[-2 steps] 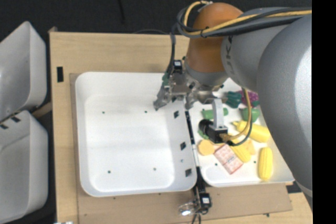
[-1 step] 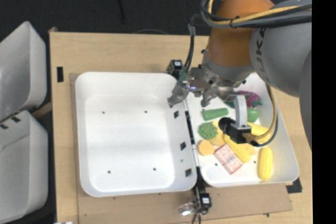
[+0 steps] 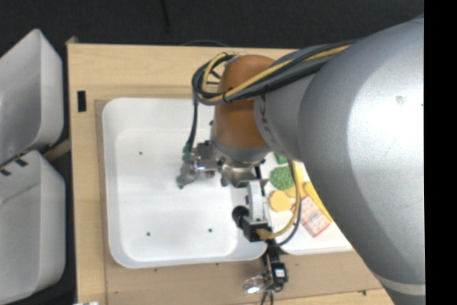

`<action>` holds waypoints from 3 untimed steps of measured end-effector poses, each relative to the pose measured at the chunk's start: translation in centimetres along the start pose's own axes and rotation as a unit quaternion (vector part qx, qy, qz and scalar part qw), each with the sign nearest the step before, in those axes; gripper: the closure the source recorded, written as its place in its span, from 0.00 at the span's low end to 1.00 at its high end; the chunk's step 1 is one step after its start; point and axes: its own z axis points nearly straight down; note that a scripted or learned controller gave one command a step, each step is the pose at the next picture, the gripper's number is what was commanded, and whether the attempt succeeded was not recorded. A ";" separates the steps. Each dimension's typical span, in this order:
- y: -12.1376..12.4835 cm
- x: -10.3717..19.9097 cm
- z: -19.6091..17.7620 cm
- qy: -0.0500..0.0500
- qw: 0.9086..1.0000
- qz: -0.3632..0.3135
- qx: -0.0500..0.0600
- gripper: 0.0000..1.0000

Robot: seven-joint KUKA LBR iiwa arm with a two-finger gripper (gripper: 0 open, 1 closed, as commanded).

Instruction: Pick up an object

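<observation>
The grey arm with its orange wrist band (image 3: 239,100) reaches in from the right and hangs low over the shallow white plastic bin on the left (image 3: 136,225), with the two-finger gripper (image 3: 191,176) down near that bin's floor, toward its right side. Whether the gripper is open or closed cannot be told from here, and nothing can be seen held in it. The floor of this bin around the gripper looks bare white. The candidate objects lie in the white bin on the right (image 3: 335,245), largely hidden under the arm: a green item (image 3: 280,176), a yellow piece (image 3: 280,202) just near of it, and a small pink-and-white packet (image 3: 312,216) to the right. To do the pick well, the arm would likely need to aim at one of these, come straight down over its middle, and close only once the object sits squarely within the grip.
</observation>
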 end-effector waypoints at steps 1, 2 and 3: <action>4.9 5.5 4.4 0.000 1.000 0.001 -0.006 0.00; 4.7 4.9 -2.4 0.000 1.000 0.003 -0.008 0.00; -2.3 9.7 4.6 -0.001 1.000 0.001 -0.002 0.00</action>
